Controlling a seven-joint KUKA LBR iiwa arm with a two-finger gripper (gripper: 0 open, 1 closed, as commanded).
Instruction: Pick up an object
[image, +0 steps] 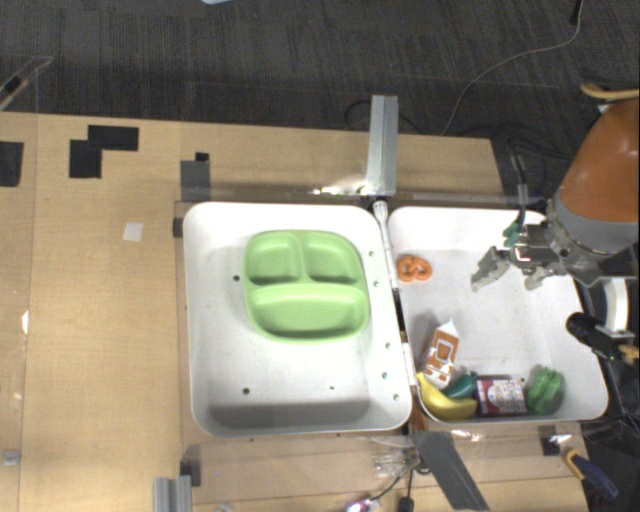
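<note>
Nearest to the camera, along the front wall of the right bin (590, 330), lay a small row of things: a yellow banana (444, 398), a dark can with a red label (499, 395) on its side, and a green leafy toy vegetable (545, 388). The banana touched the can, with a small teal piece between them. Just behind the banana stood a small white and orange carton (441, 349), tilted, leaning toward the bin's left wall. Further back, near the same wall, was an orange pretzel-shaped toy (412, 268), well apart from the others.

My gripper (508, 268) hung over the back half of the right bin, above the bare white floor, between the pretzel toy and the right wall. My two fingers (487, 271) stood spread apart, and nothing was between them. My orange band (605, 160) was at the right edge of the view.

In the left bin (215, 390) lay a green divided plate (305, 283) with three compartments, flat and in the middle. Both bins rested on the wooden bench (90, 300).
</note>
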